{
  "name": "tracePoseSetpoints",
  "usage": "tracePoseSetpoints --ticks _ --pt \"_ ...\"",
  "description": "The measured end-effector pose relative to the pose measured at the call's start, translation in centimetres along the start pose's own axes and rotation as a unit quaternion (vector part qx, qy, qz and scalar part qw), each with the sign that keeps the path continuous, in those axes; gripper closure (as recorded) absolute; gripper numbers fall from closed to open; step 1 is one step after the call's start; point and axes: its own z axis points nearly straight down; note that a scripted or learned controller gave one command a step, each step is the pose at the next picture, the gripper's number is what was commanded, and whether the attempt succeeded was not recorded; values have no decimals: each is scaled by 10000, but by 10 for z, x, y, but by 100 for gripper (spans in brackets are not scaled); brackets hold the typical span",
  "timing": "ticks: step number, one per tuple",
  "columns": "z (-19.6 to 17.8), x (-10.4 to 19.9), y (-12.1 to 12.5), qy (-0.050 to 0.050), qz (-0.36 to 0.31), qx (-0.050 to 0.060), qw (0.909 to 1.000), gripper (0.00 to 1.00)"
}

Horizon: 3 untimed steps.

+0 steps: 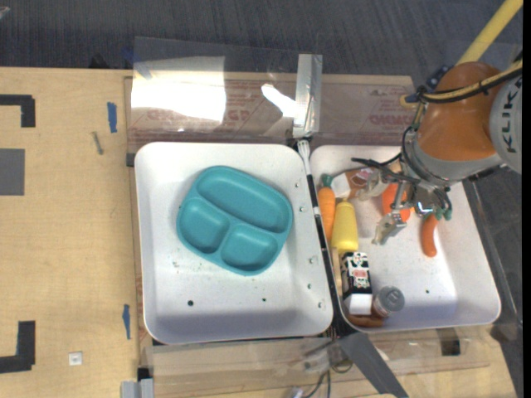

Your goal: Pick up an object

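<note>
The right bin [465,293] holds the loose objects. An orange carrot [327,206] and a yellow bottle [344,226] lie along its left wall. Below them are a black-and-white carton [357,273] and a small bottle with a grey cap [385,300]. A red-orange sausage-shaped piece [428,238] lies right of centre. My gripper [393,219] hangs low over the bin's upper middle, over a slim orange piece [389,196] and between the yellow bottle and the sausage piece. The wrist hides part of what lies beneath it.
The left bin [166,297] bears a teal divided plate [236,218]. A clear plastic sheet [216,98] and a metal upright [307,94] stand behind the bins. The arm's orange band [455,123] looms over the right bin's back corner. More clutter [362,181] lies near the back wall.
</note>
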Motion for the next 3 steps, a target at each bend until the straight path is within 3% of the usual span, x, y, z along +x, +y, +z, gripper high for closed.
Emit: tracePoseSetpoints --ticks 1,2,3 --pt "25 3 -18 5 81 0 10000 0" --pt "10 -1 -17 -69 71 16 9999 100" --pt "11 -1 -17 -60 70 13 10000 0"
